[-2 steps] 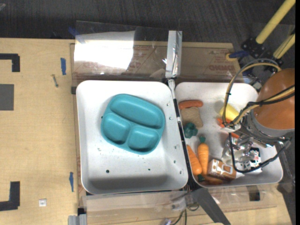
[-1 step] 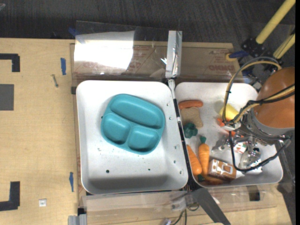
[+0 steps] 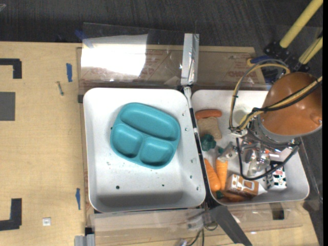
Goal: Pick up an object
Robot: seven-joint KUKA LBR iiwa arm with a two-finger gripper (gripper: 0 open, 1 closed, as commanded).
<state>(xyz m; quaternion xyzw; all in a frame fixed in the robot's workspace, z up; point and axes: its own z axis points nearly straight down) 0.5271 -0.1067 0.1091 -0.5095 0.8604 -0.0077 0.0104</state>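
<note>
**Gripper low in the right bin**

Nearest, a brown printed carton [image 3: 242, 186] and orange plastic carrots [image 3: 216, 173] lie in the right white bin [image 3: 302, 186]. The metal two-finger gripper [image 3: 254, 160] hangs above them; its grip cannot be told. Farther left, a teal divided plate [image 3: 145, 134].

Tan bench [image 3: 36, 152] bearing two white bins [image 3: 102, 188]

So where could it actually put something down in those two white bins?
Left bin: bare floor along the front and both sides of the teal divided plate. Right bin: crowded, with carrots, a sausage, a small box and the gripper above them.
</note>
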